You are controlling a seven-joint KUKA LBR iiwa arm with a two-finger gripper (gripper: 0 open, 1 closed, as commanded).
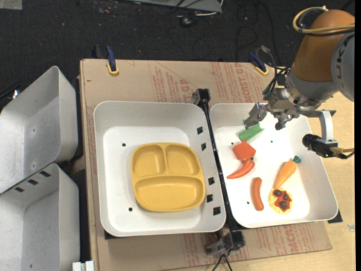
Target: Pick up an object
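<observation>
As seen near to far in the right bin [321, 208]: pizza slice [281, 200], sausage [257, 193], carrot [285, 174], red pepper [243, 160], green block [250, 132]. All likely light, rigid, smooth plastic; take each across its narrow middle. Hand [269, 115], fingers apart, hovers over the block.

Two bins side by side on the counter [146, 78], the arm reaching over the right one.

The left bin [107, 151] holds a divided plate [167, 176] at its middle. In the right bin [321, 191], the tool [269, 116] hangs over the far end, a flat block [251, 132] just below it; nearer lie a pepper [242, 160], then a sausage [257, 193], with a carrot [285, 174] to their right and a pizza piece [281, 200] at the carrot's near tip.
</observation>
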